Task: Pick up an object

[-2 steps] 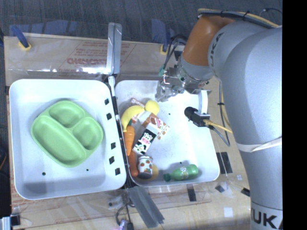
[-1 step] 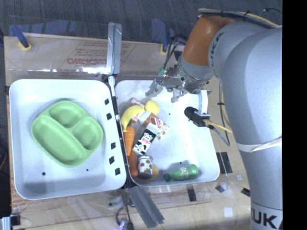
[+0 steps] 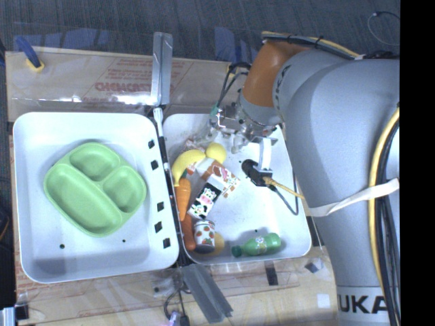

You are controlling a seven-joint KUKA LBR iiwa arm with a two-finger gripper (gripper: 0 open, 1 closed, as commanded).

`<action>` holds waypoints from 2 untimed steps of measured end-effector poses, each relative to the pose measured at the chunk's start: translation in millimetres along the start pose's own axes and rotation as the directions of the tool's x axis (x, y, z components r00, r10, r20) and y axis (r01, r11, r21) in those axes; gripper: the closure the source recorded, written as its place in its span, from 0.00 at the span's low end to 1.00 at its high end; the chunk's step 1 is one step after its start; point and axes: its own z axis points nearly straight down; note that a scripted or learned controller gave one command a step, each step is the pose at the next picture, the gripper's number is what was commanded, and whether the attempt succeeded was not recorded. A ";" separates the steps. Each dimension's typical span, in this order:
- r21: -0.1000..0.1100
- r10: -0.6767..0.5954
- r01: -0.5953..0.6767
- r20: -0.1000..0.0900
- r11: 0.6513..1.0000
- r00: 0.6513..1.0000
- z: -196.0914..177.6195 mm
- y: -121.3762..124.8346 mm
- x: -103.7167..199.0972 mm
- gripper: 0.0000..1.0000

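My gripper hangs low over the back of the right bin, under the orange-banded wrist. Just in front of it lie a yellow round fruit and a larger yellow fruit. Further forward are a cow-print carton, a white and orange box, an orange carrot along the left wall, a small printed can and a green bottle on its side near the front wall. The wrist hides what lies directly beneath the gripper.
The left bin holds a green divided plate. A black part with a yellow cable hangs over the right bin's middle. The grey arm body covers the bench's right side. A metal divider stands between the bins.
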 end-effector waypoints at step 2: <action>0.004 -0.009 0.009 -0.004 1.000 1.000 -7.9 0.7 3.8 0.00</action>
